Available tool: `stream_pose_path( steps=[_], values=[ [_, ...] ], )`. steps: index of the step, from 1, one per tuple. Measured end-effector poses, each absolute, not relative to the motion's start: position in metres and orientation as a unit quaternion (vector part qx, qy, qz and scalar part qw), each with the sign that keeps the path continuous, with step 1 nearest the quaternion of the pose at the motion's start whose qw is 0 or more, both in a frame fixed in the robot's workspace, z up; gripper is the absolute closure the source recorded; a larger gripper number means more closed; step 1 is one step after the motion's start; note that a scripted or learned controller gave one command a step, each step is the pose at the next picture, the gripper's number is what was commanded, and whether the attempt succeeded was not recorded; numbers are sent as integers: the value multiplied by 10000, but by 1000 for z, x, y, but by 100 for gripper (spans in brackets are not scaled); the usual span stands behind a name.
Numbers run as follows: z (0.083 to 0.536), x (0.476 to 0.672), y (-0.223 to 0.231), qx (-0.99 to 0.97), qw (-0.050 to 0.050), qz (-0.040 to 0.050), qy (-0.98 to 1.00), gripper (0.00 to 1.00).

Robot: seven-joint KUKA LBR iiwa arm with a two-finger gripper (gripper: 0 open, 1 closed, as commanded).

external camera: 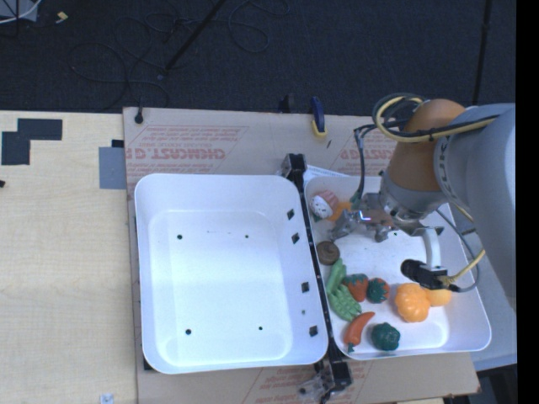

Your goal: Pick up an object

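The arm (455, 167) enters from the right of the frame and bends down over the upper part of the right bin (472, 339). The gripper (370, 219) sits low near the bin's upper left corner, just beside a small white and pink toy (322, 204) and an orange piece (339, 211). Whether it is open, closed or gripping anything cannot be told from here, as the wrist hides that area. The left bin (152, 225) takes up the centre of the frame. The remaining candidates lie in the lower half of the right bin: a brown disc (328, 252), a green pea pod (339, 293), a red chilli (358, 326), a dark green lump (386, 337) and an orange pepper (412, 302). These look like light, rigid plastic play food with smooth, likely slippery skins. The rounded pieces should be taken across their widest middle; the pod and chilli across their narrow width, near mid-length.
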State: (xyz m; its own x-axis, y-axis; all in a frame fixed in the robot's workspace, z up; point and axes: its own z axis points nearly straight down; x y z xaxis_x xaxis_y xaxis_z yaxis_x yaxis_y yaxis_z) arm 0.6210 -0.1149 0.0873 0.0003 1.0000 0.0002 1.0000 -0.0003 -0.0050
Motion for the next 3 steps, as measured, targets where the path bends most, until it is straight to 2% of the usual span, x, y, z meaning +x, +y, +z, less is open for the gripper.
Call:
stream_pose_path(
  steps=[1, 2, 3],
  values=[
    [87, 644, -84, -7066, 20, 13, -7076, 0],
    [97, 643, -84, -7064, 26, 16, -7078, 100],
    [87, 643, -114, -7075, 11, 12, -7067, 100]
  ],
)
